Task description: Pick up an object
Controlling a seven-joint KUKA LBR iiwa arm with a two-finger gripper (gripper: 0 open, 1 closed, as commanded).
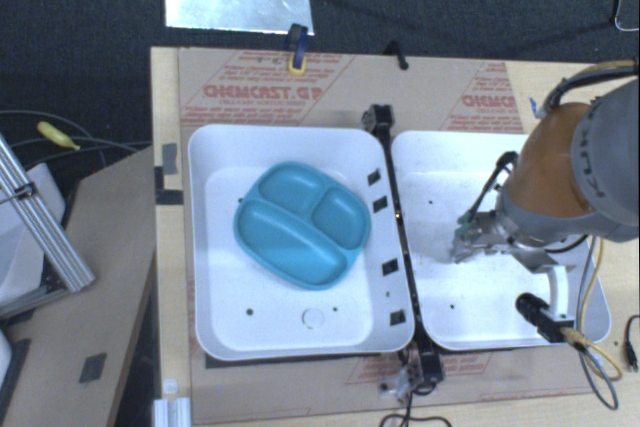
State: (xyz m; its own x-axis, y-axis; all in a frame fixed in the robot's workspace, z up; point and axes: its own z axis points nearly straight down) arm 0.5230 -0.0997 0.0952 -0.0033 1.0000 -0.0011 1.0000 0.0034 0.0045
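Tool [464,242] low in right bin [440,315], opening unclear, blue tray [300,223] apart

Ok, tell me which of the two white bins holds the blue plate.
The left bin: the blue divided plate lies in it. The claw is over the right bin.

A robotics lab: cardboard-lined bench [260,85], two white bins [205,245], aluminium framing [40,235], loose cables [600,365].

Blue divided plate [302,223] in white left bin [215,165]; right bin [440,165] white too; arm [570,165] grey w/ orange band.
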